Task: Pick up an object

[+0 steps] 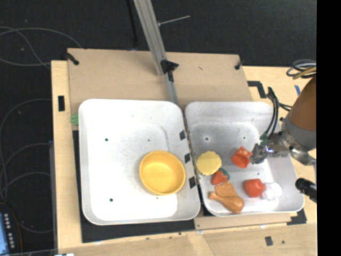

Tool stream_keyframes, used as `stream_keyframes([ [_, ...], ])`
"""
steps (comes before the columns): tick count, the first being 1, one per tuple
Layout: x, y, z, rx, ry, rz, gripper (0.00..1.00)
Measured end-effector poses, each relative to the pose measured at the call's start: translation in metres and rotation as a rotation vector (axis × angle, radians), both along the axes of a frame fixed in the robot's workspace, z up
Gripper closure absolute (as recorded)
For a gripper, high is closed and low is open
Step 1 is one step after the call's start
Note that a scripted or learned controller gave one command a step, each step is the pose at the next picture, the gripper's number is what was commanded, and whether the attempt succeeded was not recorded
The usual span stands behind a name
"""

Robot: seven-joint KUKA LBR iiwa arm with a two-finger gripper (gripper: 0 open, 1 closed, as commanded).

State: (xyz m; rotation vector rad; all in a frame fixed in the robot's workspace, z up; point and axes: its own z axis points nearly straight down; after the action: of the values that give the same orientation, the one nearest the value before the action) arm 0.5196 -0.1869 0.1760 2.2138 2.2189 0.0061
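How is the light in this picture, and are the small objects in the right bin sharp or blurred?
Camera view: light is even and soft on both white bins, with faint grey shading in the right bin; the yellow bowl reads clearly; the orange piece and red pieces are soft-edged, hard to identify; the tool is dark and blurred, so its details stay unclear.
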Motion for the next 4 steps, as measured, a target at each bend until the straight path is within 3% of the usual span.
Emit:
stream_keyframes([
  [1, 0.009, 0.004, 0.053, 0.001, 0.005, 0.001, 1.00],
  [2, 0.011, 0.003, 0.081, 0.001, 0.003, 0.003, 1.00],
  [4, 0.051, 0.111, 0.078, 0.004, 0.005, 0.007, 1.00],
])
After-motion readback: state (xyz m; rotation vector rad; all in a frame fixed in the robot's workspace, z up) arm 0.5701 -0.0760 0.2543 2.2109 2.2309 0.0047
